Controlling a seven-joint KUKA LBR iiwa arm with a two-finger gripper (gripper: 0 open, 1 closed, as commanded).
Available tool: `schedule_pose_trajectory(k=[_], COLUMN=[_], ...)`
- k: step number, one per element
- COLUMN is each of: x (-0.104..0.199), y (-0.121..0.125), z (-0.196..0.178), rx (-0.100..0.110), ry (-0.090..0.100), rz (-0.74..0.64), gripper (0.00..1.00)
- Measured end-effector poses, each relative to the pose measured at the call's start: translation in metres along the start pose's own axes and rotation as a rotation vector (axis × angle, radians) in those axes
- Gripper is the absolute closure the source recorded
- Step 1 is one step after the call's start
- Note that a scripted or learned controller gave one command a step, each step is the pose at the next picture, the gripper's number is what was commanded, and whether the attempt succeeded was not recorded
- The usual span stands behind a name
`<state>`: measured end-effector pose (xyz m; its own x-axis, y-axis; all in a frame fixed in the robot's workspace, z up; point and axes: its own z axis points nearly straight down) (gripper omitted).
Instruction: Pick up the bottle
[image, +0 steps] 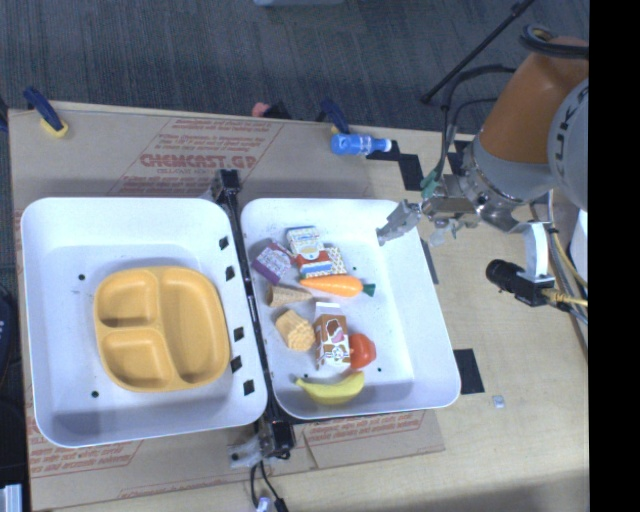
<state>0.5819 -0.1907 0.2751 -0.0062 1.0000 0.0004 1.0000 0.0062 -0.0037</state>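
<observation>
Red print reading "CHEMCAST GP" stands on the flat brown cardboard sheet (200, 150) under the bins, at its far left part. Smaller red lines around it are too blurred to read.

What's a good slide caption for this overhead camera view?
KUKA gripper poised at the right bin's rim above toy food; yellow tray sits in the left bin.

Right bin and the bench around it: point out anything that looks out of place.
The blue bottle lies on its side on the cardboard behind the right bin, outside both bins, while the toy food sits heaped in that bin. The gripper hangs over the bin's back right corner, apart from the bottle.
</observation>
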Motion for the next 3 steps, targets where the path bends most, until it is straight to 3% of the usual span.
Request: schedule_pose_trajectory(k=[1,2,3], x=[0.001,-0.02,-0.012], y=[0.0,-0.069,-0.106], z=[-0.01,0.046,0.052], rx=[0.002,0.002,0.001], ry=[0.001,0.001,0.002], rz=[-0.005,0.239,0.102], gripper=[1.0,1.0,1.0])
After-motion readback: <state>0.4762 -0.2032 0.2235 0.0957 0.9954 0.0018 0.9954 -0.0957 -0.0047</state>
